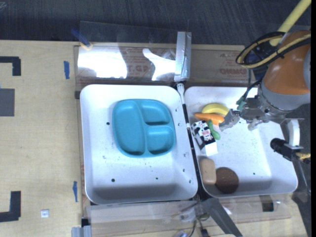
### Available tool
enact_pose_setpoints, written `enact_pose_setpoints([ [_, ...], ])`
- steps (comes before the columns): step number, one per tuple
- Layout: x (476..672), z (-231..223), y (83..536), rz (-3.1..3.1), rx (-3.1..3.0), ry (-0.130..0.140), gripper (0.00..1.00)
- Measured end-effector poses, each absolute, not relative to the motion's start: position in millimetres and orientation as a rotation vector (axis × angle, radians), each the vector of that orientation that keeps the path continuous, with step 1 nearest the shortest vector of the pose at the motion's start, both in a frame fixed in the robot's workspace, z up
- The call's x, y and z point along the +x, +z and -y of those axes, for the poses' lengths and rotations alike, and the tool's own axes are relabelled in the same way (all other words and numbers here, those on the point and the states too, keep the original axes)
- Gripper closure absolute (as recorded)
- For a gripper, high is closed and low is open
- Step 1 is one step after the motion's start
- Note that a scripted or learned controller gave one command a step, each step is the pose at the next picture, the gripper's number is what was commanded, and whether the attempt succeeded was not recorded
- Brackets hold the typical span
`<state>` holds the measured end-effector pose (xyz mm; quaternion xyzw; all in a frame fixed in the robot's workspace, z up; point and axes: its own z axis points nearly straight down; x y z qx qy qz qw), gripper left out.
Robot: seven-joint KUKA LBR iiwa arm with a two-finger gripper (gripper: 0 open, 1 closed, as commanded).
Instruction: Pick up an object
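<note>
Camera view, wooden bench [34, 147], dark carpet [123, 4]

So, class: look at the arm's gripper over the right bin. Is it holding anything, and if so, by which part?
It cannot be told. The gripper sits low in the right bin, right beside the banana and carrot, but no object is clearly seen in its grasp.

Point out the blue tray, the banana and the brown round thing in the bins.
Blue tray [144, 127]: camera view, on the ridge between its compartments.
Banana [215, 108]: camera view, middle of its yellow curve.
Brown round thing [227, 178]: camera view, centre of its top.
</note>
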<state>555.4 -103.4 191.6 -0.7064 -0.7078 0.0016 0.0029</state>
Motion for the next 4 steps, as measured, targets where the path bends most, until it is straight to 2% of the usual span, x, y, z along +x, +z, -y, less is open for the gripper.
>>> enact_pose_setpoints([
  [1, 607.0, 105, 106, 2.219, -2.225, -0.001, 0.00],
  [2, 606.9, 106, 112, 2.213, -2.227, 0.001, 1.00],
  [3, 618.5, 94, 87, 2.270, -2.182, -0.006, 1.00],
  [4, 618.2, 93, 86, 2.269, -2.181, -0.006, 0.00],
])
